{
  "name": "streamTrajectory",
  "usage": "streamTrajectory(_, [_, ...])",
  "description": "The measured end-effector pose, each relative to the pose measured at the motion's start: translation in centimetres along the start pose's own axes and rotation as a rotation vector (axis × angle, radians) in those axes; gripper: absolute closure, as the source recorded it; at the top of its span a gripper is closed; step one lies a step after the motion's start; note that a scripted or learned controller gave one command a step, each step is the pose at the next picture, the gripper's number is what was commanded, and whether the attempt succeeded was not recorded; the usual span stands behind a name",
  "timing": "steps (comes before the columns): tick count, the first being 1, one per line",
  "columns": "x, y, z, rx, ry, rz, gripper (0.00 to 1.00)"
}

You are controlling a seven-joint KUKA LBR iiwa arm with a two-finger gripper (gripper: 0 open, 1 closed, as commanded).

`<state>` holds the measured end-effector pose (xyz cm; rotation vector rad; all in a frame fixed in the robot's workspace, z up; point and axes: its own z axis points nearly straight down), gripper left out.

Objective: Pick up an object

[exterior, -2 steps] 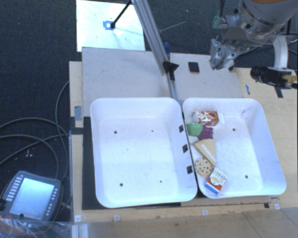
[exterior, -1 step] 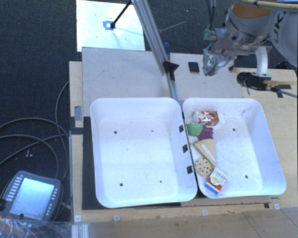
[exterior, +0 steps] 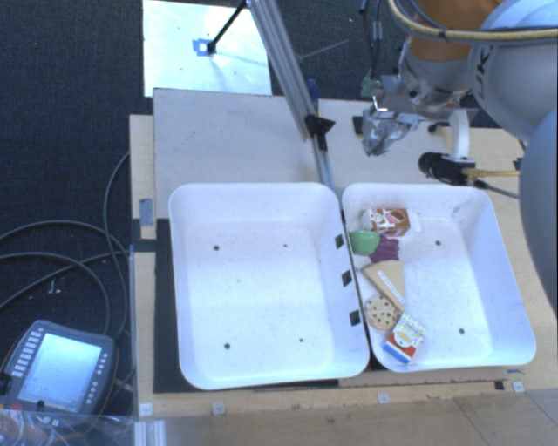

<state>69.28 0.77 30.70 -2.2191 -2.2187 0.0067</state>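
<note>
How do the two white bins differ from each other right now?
The right bin has small objects bunched along its left side, among them a green piece, a round biscuit-like piece and a small packet; the left bin shows just bare white floor with a few dark dots. The pincer hangs beyond the right bin's far edge, further from the left bin. Both are shallow, white and sit side by side.

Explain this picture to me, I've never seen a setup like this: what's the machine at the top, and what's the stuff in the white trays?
One camera looks down at a slant on a bench with two shallow white bins. The grey arm with an orange band reaching in from the right is a robot; its gripper hangs above the bench, behind the bins, with nothing visibly held. In the right bin, along its left wall, lie small toy-like items: a red-and-white packet, a green piece, a purple piece, a tan wedge, a round cookie and another small packet. The left bin sits beside it.
</note>
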Motion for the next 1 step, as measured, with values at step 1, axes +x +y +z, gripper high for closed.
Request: streamTrajectory(1, [-0.95, -0.89, -1.02, -0.007, 0.000, 0.000, 1.00])
